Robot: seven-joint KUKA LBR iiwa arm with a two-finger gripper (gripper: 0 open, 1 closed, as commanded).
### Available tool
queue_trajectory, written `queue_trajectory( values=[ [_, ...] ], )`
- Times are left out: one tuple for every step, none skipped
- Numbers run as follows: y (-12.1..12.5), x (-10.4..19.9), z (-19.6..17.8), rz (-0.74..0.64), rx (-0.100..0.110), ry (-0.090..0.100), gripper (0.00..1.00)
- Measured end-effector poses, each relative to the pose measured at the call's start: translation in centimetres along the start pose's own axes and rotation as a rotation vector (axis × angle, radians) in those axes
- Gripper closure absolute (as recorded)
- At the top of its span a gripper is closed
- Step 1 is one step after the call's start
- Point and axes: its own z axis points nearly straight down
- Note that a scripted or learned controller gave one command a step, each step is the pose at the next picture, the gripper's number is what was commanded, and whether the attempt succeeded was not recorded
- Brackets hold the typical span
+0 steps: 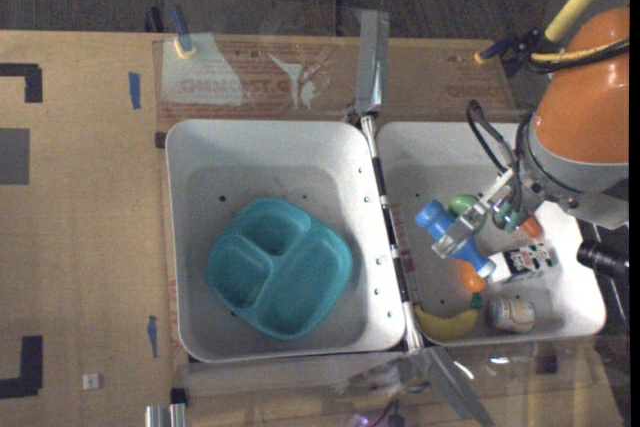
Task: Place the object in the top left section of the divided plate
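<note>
Up close to my lens, the grey arm's orange band (590,110) looms over the right white bin (590,315). Below it the two-finger gripper (468,227) sits low among the clutter, and whether it's clenched or released I cannot tell. I see a blue plastic object (432,216) right at the gripper, a yellow banana (447,321) against the bin's near wall, a white can (511,314) just beside it. Over in the left white bin (190,245), the teal divided plate (280,265) lies flat, tilted askew.
</note>
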Motion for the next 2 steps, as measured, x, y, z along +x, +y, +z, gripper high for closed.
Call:
queue_trajectory(
  values=[
    [0.0,-0.2,-1.0,0.002,-0.003,-0.003,1.00],
    [0.1,-0.3,-2.0,0.004,-0.007,-0.006,1.00]
  ],
)
